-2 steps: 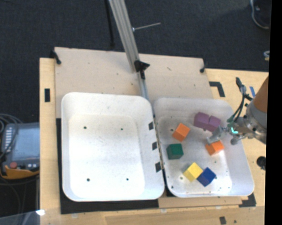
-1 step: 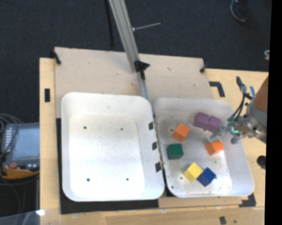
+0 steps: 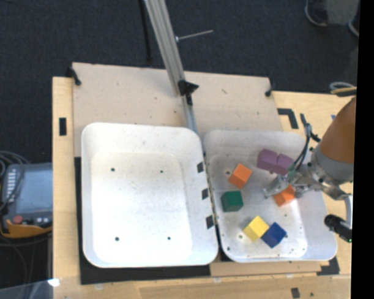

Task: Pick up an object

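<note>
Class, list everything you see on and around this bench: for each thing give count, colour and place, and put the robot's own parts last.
Bins: 2, white, side by side on the bench; left bin, right bin.
Orange blocks: 2; one mid right bin, one at the gripper's tip.
Purple block: 1, back of right bin.
Green block: 1, right bin, near its left wall.
Yellow block: 1, front of right bin, touching the blue one.
Blue block: 1, front of right bin.
Metal rail: 1, grey, slanting behind the bins.
Pendant: 1, grey, left of the bench.
Gripper: 1, over right bin.
Arm: 1, grey and orange, right.
</note>
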Tool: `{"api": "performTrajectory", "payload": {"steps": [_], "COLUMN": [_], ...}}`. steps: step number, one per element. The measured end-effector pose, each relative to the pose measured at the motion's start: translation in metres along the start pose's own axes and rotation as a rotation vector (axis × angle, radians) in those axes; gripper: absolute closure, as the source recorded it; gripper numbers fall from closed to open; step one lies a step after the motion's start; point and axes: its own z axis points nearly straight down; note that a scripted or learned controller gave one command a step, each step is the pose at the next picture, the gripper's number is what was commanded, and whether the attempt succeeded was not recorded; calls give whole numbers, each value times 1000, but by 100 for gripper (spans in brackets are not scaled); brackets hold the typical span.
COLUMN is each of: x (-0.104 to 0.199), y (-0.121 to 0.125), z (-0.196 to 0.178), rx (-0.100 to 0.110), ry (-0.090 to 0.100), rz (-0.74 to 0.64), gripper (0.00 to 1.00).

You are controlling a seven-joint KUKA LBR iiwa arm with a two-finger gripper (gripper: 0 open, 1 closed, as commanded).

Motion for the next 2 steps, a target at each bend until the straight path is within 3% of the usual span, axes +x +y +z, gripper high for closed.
{"api": "performTrajectory", "payload": {"steps": [1,2], "x": [-4,-5], "y": [6,7], "z": [11,1], "rx": [-21,-26], "ry": [-9,-11], "rz": [2,4], "gripper": [0,100]}}
